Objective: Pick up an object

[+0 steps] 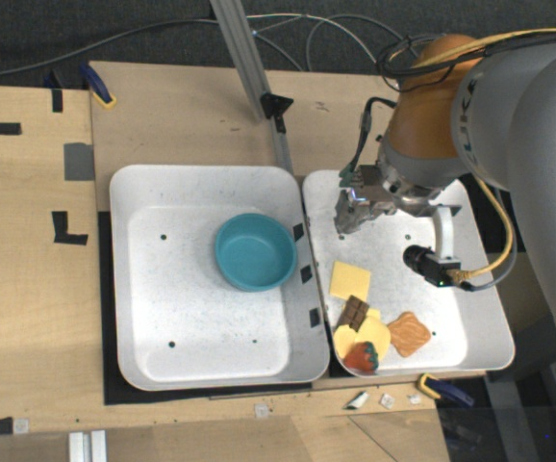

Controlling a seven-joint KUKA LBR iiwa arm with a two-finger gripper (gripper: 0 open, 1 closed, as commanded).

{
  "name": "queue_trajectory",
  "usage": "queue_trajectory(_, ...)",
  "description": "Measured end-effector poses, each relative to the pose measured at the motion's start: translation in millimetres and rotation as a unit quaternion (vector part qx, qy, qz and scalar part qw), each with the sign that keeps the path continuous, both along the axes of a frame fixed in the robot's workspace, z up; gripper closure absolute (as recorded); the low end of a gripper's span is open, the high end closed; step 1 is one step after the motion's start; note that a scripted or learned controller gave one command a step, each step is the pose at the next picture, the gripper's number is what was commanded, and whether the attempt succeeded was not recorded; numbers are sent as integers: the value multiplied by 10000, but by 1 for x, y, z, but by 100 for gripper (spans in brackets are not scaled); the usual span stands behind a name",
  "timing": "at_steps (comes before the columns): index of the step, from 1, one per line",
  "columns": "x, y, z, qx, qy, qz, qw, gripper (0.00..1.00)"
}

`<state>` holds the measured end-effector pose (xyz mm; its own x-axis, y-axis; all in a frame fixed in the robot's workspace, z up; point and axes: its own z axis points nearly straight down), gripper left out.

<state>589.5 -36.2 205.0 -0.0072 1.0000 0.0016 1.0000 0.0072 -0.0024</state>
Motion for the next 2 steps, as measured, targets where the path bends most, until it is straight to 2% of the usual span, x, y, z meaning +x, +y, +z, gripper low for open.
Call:
queue_trajectory(1, 5, 58, -5, 1, -1, 3, 10000, 100)
queue_trajectory(2, 1, 103, 7, 1, -7, -1, 10000, 100)
